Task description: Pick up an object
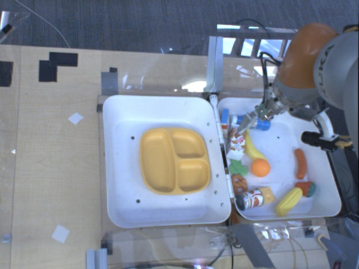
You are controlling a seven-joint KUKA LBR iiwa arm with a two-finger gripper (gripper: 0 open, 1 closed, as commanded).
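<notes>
Over the right bin (pixel 331 206), low at its far-left corner: the gripper (pixel 251 121) of the grey arm (pixel 331 66), slanting down among crowded toy food. Fingers thin and blurred against the clutter, so cannot tell how far apart, nor whether anything sits between them. Just beside the tip, a blue object (pixel 262 124), a red-and-white packet (pixel 238 143) and a banana (pixel 252 148); nearer, an orange (pixel 260 167), a green piece (pixel 237 167), a can (pixel 253 198) and an ear of corn (pixel 288 201); toward the right wall, a sausage (pixel 301 163). In the left bin (pixel 112 150), a yellow divided tray (pixel 174 160), well apart from the action. By the look of it, the reach-and-grasp step, nothing yet visibly lifted. Next move likely calling for a firm close on one piece near the tip, then a straight rise clear of the neighbours and the bin wall.
</notes>
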